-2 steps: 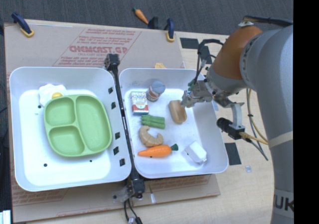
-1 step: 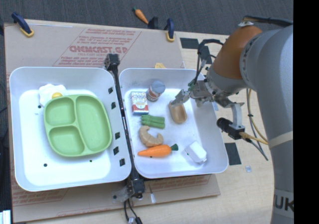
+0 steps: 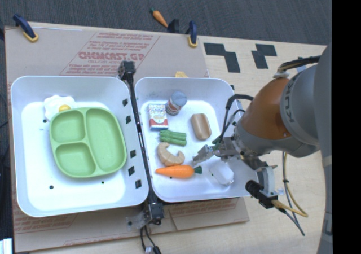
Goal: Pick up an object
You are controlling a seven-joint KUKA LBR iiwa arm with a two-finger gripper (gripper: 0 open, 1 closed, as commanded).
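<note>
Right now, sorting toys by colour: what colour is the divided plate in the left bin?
Light green divided plate, clearest in the camera view.

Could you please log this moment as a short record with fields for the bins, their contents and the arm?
left bin: green divided plate, toy fried egg behind it
right bin: carrot, green beans, small red carton, small can, brown bread roll, tan curved piece, clear piece
arm: reaches in over the right bin
end effector: low in the right bin, just right of the carrot; nothing seen held
outside bins: second small carrot at the board's far edge
</note>
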